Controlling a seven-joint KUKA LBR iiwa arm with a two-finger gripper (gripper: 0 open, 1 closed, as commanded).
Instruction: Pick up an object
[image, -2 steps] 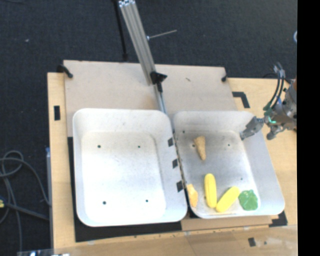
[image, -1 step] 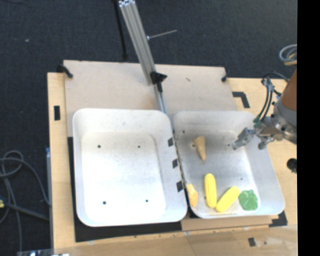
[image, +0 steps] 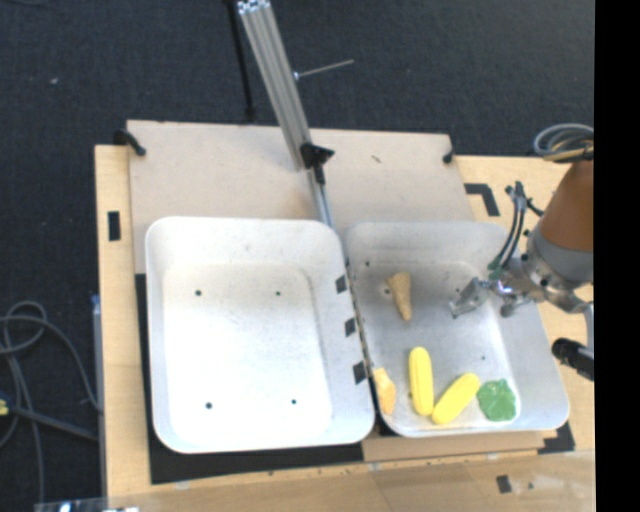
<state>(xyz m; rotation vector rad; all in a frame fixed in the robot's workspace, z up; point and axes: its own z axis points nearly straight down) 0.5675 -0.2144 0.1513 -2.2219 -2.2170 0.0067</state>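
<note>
In the right bin (image: 520, 330) we see a tan wedge (image: 401, 294) near the middle. Two yellow banana-shaped pieces (image: 421, 379) (image: 455, 396), a green lump (image: 497, 400) and an orange piece (image: 384, 391) lie along its near edge.

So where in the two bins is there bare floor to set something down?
The left bin is bare floor across. In the right bin, the back left, behind the tan piece, is free. Its front is crowded: two yellow pieces, green piece, orange piece. The pincer is over its right side.
</note>
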